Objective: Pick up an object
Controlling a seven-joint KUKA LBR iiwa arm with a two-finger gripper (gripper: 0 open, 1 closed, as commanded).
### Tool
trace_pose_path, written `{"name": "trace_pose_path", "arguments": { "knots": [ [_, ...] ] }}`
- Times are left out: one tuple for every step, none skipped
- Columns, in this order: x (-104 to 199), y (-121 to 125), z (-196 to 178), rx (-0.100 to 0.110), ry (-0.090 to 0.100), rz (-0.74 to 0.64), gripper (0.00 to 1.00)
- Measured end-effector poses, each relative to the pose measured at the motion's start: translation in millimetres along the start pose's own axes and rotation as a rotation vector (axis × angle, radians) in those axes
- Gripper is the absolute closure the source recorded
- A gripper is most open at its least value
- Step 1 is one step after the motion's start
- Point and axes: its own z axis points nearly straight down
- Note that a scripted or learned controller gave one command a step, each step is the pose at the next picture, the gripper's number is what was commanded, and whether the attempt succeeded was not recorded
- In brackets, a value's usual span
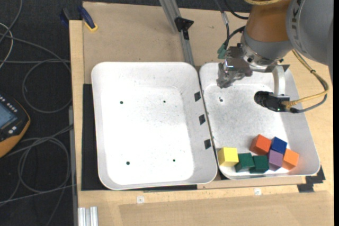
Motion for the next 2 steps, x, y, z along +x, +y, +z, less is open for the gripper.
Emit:
{"name": "trace_pose_path", "arguments": {
  "knots": [
    [46.1, -15.2, 3.4, 0.0, -0.001, 0.0, 1.0],
    [102.4, -25.6, -14.7, -0.005, 0.0, -0.002, 1.0]
  ]
}}
